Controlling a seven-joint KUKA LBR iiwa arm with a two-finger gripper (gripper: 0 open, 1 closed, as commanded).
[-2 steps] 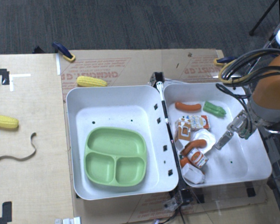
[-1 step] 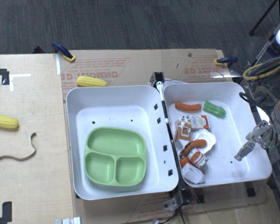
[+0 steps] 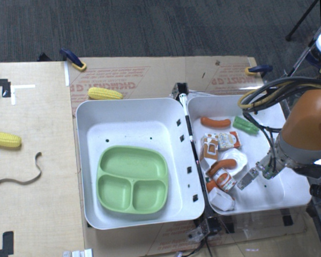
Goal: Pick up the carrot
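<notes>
Left bin (image 3: 87,156): holds a green divided plate (image 3: 132,179). Right bin (image 3: 293,196): crowded with a sausage (image 3: 216,122), a green pod (image 3: 245,125), snack packets (image 3: 219,142), a white cup (image 3: 234,160). Carrot (image 3: 211,185) at the near left of that pile, half tucked under a red-and-white wrapper (image 3: 223,180). Gripper (image 3: 248,178) low in the right bin just beside the pile, fingers slightly parted, pinching nothing. Outside on the bench: two corn cobs (image 3: 104,93), a curled cord (image 3: 21,175).
</notes>
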